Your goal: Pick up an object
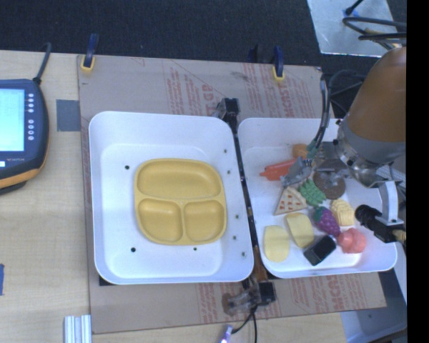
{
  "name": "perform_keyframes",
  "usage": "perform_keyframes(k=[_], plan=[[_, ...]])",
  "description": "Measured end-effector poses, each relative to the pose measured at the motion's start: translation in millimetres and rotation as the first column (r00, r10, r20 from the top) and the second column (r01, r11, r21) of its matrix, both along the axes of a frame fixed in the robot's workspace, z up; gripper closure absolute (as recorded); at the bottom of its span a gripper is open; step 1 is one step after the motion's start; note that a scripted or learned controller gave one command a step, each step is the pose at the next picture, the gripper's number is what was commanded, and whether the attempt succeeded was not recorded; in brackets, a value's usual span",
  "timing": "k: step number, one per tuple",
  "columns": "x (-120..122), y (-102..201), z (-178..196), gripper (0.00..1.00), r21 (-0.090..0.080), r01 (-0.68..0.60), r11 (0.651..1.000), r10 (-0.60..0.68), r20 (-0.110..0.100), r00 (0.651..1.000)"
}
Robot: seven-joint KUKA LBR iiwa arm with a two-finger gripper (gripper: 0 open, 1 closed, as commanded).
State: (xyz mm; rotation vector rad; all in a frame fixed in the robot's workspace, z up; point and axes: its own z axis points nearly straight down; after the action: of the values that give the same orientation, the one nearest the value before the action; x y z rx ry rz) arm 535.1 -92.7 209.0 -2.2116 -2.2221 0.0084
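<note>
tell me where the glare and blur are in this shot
Camera view: light blows out the left bin, flattening its rim detail; the yellow divided tray stays crisp. The arm is soft and blurred at the right, and the hand is murky among the toys in the right bin.

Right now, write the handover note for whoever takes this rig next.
Pincer: low over the right bin, among the toy food near its upper middle; whether it is open or shut cannot be told, and nothing shows held in it.
Things: the right bin holds an orange carrot piece, a pizza slice, a green piece, purple grapes, two pale yellow pieces, a black block and a pink piece. The left bin holds a yellow divided plate.
Done: the arm is down at the pile.
Left: grip one object and lift it.
</note>
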Motion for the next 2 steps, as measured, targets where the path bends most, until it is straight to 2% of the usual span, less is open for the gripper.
perform_keyframes(k=[1,2], plan=[[-25.5,-23.4,-119.9,0.00,0.000,0.000,1.000,0.000,0.000,1.000],[20.0,-18.2,-119.2,0.00,0.000,0.000,1.000,0.000,0.001,1.000]])
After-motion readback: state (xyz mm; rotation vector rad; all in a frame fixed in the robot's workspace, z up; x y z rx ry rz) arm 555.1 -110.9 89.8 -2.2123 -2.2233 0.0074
